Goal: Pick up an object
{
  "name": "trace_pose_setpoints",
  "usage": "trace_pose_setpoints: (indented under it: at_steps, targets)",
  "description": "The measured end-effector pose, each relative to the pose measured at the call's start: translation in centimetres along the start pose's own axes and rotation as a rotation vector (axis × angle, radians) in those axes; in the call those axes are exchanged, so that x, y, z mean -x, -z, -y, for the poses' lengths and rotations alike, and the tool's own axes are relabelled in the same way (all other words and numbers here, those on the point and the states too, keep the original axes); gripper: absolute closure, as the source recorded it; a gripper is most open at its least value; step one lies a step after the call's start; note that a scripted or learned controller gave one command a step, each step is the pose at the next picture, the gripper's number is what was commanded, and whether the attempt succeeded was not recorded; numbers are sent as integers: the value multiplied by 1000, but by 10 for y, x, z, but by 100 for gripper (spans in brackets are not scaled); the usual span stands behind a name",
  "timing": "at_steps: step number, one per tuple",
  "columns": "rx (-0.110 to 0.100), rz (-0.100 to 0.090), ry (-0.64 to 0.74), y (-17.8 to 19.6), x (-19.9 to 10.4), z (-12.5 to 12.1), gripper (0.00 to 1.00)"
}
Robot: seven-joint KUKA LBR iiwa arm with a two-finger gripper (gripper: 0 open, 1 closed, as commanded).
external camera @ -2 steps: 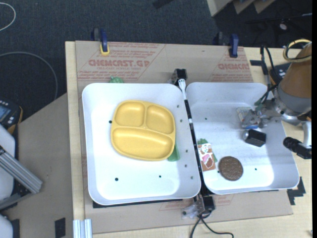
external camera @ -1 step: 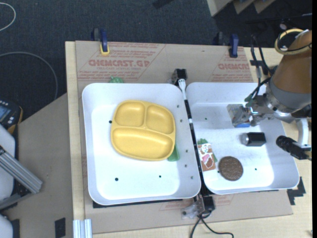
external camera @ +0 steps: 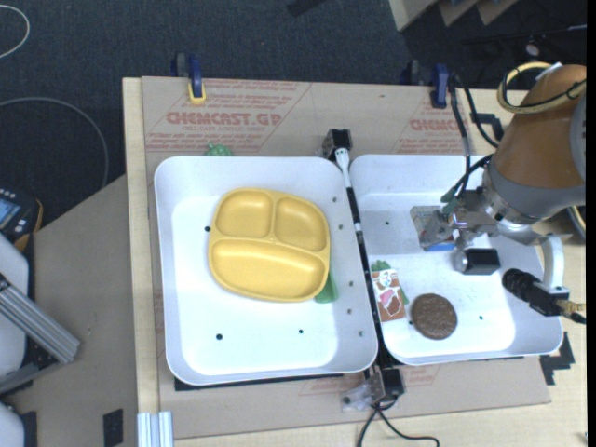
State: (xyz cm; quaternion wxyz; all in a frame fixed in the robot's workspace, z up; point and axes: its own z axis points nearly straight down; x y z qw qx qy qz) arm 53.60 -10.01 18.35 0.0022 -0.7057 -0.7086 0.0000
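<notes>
Hand (external camera: 445, 231) at right of frame, grip state unreadable; recommend centring squarely above cookie (external camera: 434, 315) before descending.

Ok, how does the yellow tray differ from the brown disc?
The yellow tray is much larger than the brown disc. The tray is squarish with three compartments; the disc is round and plain. The tray lies in the left bin, the disc in the right bin. Both lie flat.
</notes>
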Motion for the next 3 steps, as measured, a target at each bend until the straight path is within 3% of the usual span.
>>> trace_pose_setpoints:
  at_steps: [1, 2, 3]
  targets:
    - [14, 1, 6, 81, -80, -26, 100]
    - [12, 0, 5, 145, -142, -14, 100]
    - [-6, 2, -1, 96, -162, 23, 100]
